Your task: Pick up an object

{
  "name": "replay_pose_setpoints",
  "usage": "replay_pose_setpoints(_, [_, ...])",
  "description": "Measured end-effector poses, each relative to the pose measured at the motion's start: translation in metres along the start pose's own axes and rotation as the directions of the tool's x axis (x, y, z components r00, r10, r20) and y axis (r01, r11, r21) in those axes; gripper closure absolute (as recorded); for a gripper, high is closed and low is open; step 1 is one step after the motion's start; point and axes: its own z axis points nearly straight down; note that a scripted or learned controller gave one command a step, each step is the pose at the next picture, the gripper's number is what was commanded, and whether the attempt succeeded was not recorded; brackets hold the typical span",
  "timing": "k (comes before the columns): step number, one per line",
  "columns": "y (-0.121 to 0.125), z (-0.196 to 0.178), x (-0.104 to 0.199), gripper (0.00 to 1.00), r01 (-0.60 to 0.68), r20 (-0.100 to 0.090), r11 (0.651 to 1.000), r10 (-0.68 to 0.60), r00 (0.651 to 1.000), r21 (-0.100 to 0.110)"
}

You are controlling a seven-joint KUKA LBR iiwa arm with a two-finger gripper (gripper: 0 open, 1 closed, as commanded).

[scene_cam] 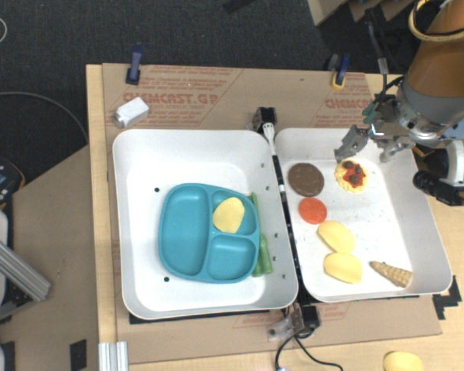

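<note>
My gripper [368, 150] hangs over the far edge of the right bin [425, 230], its two fingers spread open with nothing between them. Just below it lies a small yellow item with red topping [351, 176]. Also in that bin are a brown disc [305, 179], a red disc [312, 210], two yellow lumps [336, 236] [342, 267] and a tan cone [392, 273]. In the left bin [139, 207] a teal divided plate [189, 234] carries a yellow piece [229, 215]; a green strip [261, 247] lies along the plate's right side.
A small white block [131, 112] rests on the cardboard behind the left bin. Blue clamps [134, 64] [339, 72] grip the board's far edge. A yellow object [402, 362] sits at the bottom right, off the board. A black clip [266, 119] joins the bins.
</note>
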Motion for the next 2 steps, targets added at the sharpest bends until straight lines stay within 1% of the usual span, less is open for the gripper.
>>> replay_pose_setpoints(1, [-0.073,0.15,-0.007,0.0,-0.003,-0.004,1.0,0.003,1.0,0.012])
replay_pose_setpoints(2, [-0.068,0.134,-0.007,1.0,-0.002,0.0,1.0,0.002,1.0,-0.002])
